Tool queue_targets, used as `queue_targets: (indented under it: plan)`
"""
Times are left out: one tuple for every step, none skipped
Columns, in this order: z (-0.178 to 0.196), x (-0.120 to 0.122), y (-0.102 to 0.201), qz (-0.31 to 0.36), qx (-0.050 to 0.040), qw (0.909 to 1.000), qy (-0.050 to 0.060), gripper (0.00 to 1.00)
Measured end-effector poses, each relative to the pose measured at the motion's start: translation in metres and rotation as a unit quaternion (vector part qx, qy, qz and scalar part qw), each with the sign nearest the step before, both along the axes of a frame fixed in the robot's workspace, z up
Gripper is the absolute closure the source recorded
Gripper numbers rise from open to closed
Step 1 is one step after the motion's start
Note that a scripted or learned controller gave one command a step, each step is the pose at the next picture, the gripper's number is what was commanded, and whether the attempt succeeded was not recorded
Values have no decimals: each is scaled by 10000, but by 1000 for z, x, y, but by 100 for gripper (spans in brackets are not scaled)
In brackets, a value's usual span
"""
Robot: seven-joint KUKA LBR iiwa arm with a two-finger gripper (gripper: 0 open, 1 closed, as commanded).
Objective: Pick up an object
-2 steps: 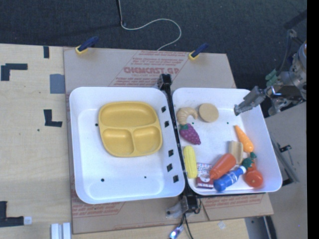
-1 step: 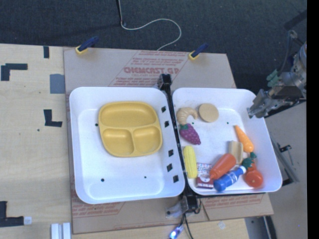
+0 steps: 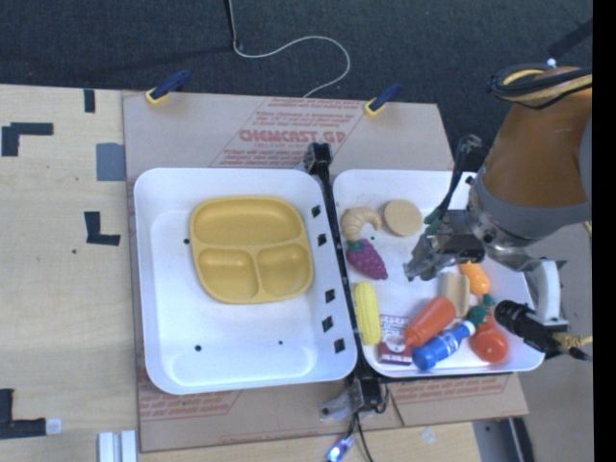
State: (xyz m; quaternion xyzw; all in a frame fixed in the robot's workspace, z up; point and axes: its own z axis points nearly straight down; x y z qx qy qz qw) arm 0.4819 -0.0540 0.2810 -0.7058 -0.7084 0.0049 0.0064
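Camera view puts my pincer low over the right bin, and whether it is spread or clenched I cannot tell. Closest below sits the orange carrot, centre-right of frame among 2 neighbours, corn and blue bottle. It looks like light, stiff, slick plastic, so I would pinch across its thick middle.

Toy foods crowding right bin

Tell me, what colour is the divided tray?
Yellow tray, seen in the camera view.
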Motion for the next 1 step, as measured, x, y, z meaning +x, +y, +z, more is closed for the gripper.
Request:
queue_targets:
  plan:
    - [59,7,107,51,5,9999,-98,100]
